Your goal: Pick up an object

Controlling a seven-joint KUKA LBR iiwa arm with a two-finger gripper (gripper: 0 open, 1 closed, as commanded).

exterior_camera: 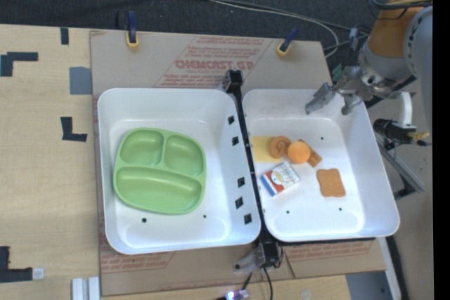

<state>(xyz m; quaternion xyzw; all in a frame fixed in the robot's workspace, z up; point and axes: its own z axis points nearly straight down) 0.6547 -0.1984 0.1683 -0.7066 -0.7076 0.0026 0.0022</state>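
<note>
The right bin (365,218) holds several small items: an orange ball (299,152), a brown swirl pastry (280,146) on a yellow slice (259,148), a small red, white and blue carton (281,178) and a tan toast piece (330,183). My gripper (332,100) hangs over the far right corner of that bin, well above and behind the items. Its two fingers are spread apart with nothing between them.
The left bin (112,221) holds a green divided plate (160,170). A black divider with clips (241,151) runs between the bins. Both bins rest on a cardboard sheet (204,60) held by clamps. A cable crosses the dark floor behind.
</note>
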